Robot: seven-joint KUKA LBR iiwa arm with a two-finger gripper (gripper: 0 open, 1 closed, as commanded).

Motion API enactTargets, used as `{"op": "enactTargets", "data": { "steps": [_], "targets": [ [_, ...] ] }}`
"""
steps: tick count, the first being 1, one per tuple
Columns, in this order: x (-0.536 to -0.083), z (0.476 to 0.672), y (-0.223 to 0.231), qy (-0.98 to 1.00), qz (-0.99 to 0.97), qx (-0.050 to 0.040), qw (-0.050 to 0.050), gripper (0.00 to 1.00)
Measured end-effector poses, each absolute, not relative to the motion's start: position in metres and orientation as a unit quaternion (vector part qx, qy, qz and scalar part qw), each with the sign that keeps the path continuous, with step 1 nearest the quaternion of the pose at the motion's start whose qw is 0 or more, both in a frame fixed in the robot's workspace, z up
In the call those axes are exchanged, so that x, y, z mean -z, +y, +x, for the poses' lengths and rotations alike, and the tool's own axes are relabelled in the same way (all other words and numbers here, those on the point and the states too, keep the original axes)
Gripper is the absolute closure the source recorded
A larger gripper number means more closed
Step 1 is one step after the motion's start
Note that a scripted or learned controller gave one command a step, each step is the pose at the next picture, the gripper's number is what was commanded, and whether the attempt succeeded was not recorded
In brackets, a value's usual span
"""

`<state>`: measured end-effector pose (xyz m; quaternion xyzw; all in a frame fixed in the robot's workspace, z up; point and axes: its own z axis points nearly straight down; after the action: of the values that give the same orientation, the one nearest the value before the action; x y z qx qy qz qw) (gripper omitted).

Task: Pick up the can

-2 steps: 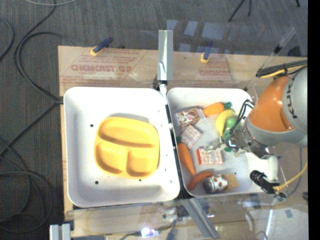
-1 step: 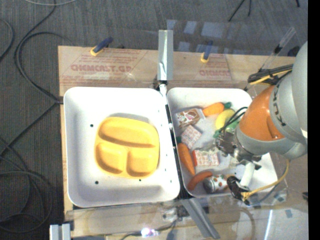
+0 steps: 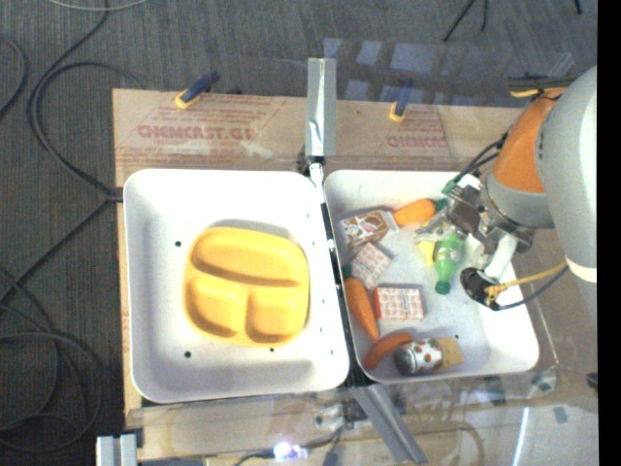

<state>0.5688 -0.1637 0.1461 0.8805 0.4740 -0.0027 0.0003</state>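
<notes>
The can (image 3: 418, 356) is small, silver with a red and dark label. It lies on its side at the front of the right bin (image 3: 509, 343), between a red sausage (image 3: 386, 346) and a brown piece (image 3: 450, 353). My gripper (image 3: 456, 217) hangs over the back right of that bin, just above a green bottle (image 3: 445, 260), and well away from the can. Nothing shows between its fingers.
The right bin also holds an orange carrot (image 3: 416, 212) at the back, another carrot (image 3: 361, 308) by the left wall, and three small printed boxes (image 3: 399, 304). A yellow divided tray (image 3: 248, 282) fills the left bin (image 3: 155, 357).
</notes>
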Motion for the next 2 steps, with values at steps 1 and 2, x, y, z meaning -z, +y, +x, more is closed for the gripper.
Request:
{"op": "enactTargets", "data": {
  "steps": [1, 2],
  "targets": [
    [-0.0884, 0.5029, -0.1140, 0.412, 0.911, -0.0019, 0.002, 0.00],
    [-0.0977, 0.5037, -0.1144, 0.412, 0.911, -0.0024, 0.001, 1.00]
  ]
}}
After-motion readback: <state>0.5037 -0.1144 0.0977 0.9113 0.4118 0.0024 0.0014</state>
